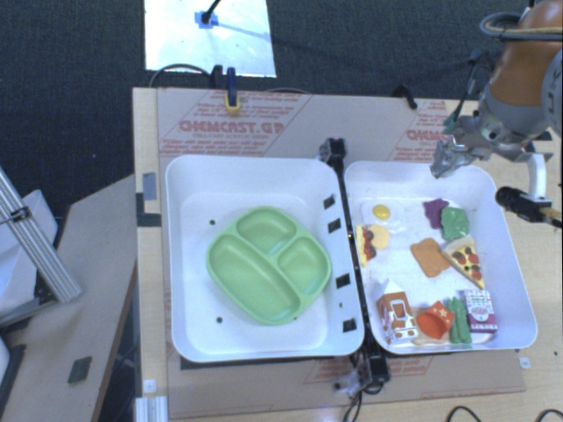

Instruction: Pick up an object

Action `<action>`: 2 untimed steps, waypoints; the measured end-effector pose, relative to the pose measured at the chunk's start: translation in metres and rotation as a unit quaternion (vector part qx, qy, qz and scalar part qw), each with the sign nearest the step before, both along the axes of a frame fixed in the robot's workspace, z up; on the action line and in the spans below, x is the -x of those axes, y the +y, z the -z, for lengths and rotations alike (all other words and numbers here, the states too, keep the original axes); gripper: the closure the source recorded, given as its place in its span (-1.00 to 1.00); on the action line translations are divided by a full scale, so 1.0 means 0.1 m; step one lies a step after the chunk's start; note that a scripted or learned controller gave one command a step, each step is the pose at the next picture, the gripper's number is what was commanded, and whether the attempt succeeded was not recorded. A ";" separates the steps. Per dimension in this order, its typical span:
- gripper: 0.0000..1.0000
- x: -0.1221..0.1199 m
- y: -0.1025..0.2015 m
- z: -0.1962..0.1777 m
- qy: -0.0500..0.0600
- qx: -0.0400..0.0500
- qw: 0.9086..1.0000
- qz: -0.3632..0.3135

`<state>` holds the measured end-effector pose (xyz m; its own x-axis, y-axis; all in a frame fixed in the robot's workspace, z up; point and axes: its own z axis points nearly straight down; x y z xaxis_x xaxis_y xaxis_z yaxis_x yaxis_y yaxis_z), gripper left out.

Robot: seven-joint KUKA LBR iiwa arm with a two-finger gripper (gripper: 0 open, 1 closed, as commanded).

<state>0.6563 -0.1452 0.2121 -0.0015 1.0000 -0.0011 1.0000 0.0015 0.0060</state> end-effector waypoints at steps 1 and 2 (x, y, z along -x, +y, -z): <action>1.00 -0.01 0.00 -0.14 0.001 0.000 1.000 -0.001; 1.00 0.02 0.52 -0.03 0.003 -0.001 1.000 -0.004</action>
<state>0.6544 -0.0933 0.2155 -0.0087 1.0000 0.0009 1.0000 0.0087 0.0010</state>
